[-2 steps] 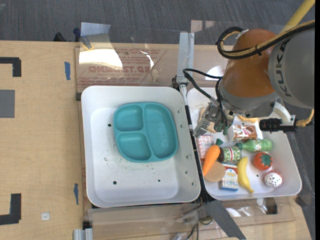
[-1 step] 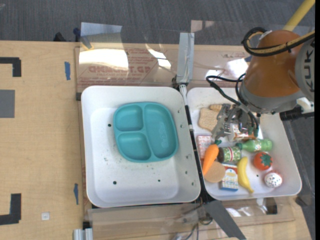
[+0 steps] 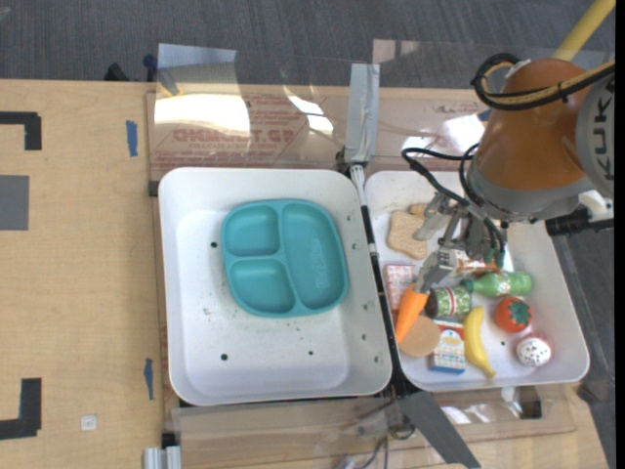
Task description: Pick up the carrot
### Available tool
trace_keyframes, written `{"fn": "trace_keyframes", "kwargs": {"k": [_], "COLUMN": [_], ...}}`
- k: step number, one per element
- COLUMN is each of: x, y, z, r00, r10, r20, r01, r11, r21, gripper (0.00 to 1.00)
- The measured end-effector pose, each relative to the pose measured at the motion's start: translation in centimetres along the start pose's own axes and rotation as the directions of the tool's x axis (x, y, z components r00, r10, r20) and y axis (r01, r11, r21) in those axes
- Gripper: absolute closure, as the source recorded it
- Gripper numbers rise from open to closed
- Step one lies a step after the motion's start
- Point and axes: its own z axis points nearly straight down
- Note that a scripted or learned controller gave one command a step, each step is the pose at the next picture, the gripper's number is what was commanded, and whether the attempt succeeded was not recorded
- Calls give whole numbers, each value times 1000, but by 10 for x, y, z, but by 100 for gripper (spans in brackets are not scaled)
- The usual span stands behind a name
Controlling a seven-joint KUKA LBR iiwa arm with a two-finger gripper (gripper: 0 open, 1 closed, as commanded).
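Observation:
The carrot (image 3: pixel 409 314) is orange and lies slanted at the left side of the right bin (image 3: pixel 566 291), its thick upper end pointing up and right. My gripper (image 3: pixel 439 265) hangs just above and right of that upper end, under the orange-banded wrist. Whether it touches the carrot is unclear from this view. A tan round slice (image 3: pixel 420 339) lies against the carrot's lower tip.
Packed around the carrot are a small can (image 3: pixel 452 302), a banana (image 3: pixel 476 341), a red tomato (image 3: pixel 512 314), a green vegetable (image 3: pixel 504 283), a toast piece (image 3: pixel 404 233), a pink packet (image 3: pixel 396 279) and a small carton (image 3: pixel 449 353). The left bin (image 3: pixel 186 291) holds a teal divided plate (image 3: pixel 285 257).

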Motion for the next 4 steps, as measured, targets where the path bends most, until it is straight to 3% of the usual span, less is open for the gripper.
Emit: {"fn": "trace_keyframes", "kwargs": {"k": [1, 2, 3, 4], "x": [8, 30, 67, 67], "y": [-43, -48, -58, -60], "z": [90, 95, 94, 95], "r00": [999, 997, 976, 707], "r10": [-51, -79, -217, -707], "r20": [5, 14, 20, 18], "r01": [51, 79, 217, 707], "r11": [999, 997, 976, 707], "r21": [-1, -1, 1, 11], "gripper": [0, 0, 0, 0]}}
